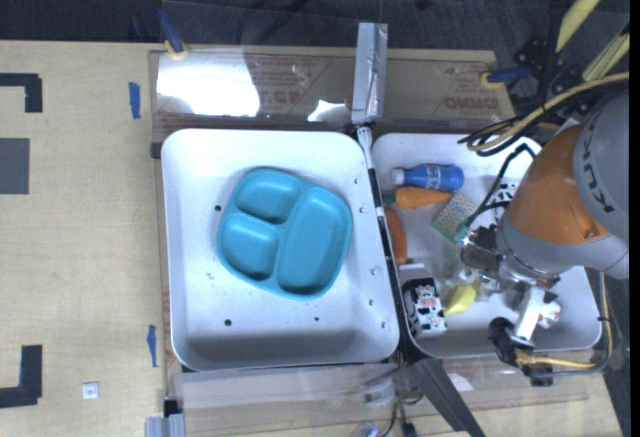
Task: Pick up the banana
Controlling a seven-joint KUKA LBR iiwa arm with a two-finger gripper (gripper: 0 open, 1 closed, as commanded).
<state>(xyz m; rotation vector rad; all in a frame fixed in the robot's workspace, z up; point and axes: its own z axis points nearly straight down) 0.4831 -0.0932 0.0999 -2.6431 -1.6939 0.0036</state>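
The surface [80, 225] carries two shallow white bins side by side: the left bin [200, 175] holds a blue compartment tray [285, 232], and the right bin [575, 325] holds the clutter the arm [560, 200] is working over. That arm, grey with its orange band, reaches in from the right and hangs low above the right bin's near half. Its hand [480, 270] sits under the wrist, and whether it is open or closed cannot be told from here. The banana [461, 300] lies on the bin floor just beside and slightly below-left of the hand, partly hidden by it; its visible yellow end points toward the bin's near-left corner, next to a small black-and-white carton [425, 305]. Farther back lie a blue-capped bottle [432, 176] and a carrot [422, 197].
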